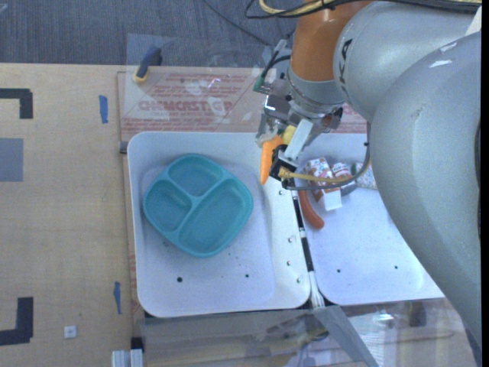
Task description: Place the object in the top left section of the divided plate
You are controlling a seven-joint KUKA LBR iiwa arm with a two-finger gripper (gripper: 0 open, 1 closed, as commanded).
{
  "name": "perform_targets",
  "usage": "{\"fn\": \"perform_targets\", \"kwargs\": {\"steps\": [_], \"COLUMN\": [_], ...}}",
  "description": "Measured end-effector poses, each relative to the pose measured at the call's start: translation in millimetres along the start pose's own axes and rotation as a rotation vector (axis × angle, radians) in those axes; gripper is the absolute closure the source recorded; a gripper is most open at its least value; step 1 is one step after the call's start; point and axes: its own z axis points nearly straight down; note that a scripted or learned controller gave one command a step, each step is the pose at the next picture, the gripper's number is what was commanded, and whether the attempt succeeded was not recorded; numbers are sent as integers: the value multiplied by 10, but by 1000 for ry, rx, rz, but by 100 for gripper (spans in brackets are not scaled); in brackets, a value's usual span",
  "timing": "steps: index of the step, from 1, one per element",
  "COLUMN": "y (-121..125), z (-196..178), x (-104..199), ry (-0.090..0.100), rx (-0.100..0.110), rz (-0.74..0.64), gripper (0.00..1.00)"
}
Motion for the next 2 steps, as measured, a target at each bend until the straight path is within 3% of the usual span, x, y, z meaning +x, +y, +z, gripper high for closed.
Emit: {"fn": "perform_targets", "kwargs": {"steps": [1,2], "y": [-335,-644], "z": [127,3], "x": [798,1227], "ry": [0,1], "rx": [0,-1], "rz": [149,-75], "gripper": [100,100]}}
